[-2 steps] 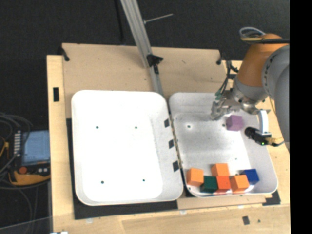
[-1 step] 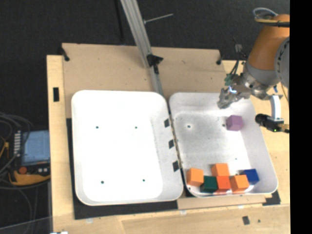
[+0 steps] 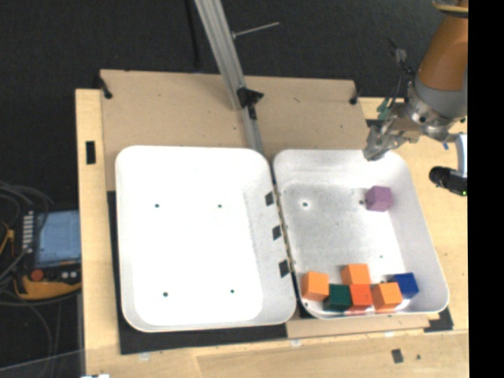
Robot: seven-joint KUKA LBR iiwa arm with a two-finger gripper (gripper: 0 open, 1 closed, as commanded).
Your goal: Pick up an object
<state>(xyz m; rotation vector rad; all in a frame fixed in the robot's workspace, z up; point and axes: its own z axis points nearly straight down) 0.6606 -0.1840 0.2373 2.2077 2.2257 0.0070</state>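
- Dark flooring is surrounding a tan bench [image 3: 181,109] that is carrying two shallow white bins side by side; a metal rail [image 3: 224,46] is slanting down from 12 o'clock toward the seam between them.
- At 9 o'clock, off the bench edge, a blue device [image 3: 59,239] and loose cables [image 3: 16,211] are lying on the floor.
- Left bin [image 3: 197,235] is sitting with its white floor showing bare apart from a few small dark dots.
- Right bin [image 3: 346,187] is holding the task's candidates: a purple block [image 3: 379,198] lying alone at about 2 o'clock within the bin, and a cluster along the 6 o'clock wall, namely orange blocks [image 3: 316,284], a green block [image 3: 339,296] and a blue block [image 3: 405,283], packed touching or just beside one another.
- Gripper [image 3: 376,150] is hovering over the right bin's 1 o'clock corner, near the purple block but apart from it; nothing is showing in its grasp, and how far it is open cannot be told.
- Assessment: no object is lifted; approach, closure and lift are all outstanding.
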